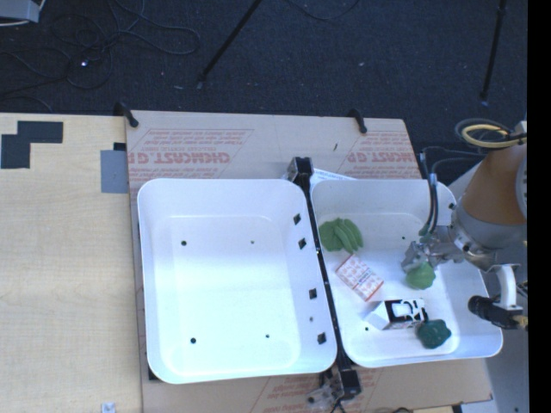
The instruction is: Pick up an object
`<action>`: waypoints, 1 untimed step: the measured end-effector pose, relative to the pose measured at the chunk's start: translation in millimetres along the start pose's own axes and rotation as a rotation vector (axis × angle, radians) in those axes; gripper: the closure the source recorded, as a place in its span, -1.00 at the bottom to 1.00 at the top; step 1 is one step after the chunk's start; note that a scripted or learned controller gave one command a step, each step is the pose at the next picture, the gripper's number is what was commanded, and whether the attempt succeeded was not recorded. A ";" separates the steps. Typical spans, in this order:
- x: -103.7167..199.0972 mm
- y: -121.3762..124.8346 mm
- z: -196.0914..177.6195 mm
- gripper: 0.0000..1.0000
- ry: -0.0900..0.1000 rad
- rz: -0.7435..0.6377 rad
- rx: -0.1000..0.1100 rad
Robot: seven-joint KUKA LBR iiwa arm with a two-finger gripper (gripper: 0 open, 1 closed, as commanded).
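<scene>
In the right bin point(379, 206) my gripper point(420, 261) hangs low near the right wall, reaching in from the right. A small light green lump point(420, 276) lies directly under its tip, touching or nearly touching it. A ribbed green leafy piece point(341, 233) lies at the bin's left. A red-and-white packet point(359, 278) sits in the middle. Towards the front lie a black-and-white box point(398, 314) and a dark green lump point(434, 334).
The left bin point(151, 231) stands beside the right one, with a black divider clip strip point(312, 256) between them. The arm's orange band point(498, 188) sits over the right bin's right rim. Cardboard lies under both bins.
</scene>
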State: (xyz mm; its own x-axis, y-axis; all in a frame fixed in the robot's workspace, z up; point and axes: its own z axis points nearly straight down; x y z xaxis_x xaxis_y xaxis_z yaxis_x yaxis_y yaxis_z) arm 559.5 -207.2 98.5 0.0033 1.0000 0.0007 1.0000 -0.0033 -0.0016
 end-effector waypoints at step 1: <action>96.8 31.7 -34.2 1.00 0.002 -0.012 -0.004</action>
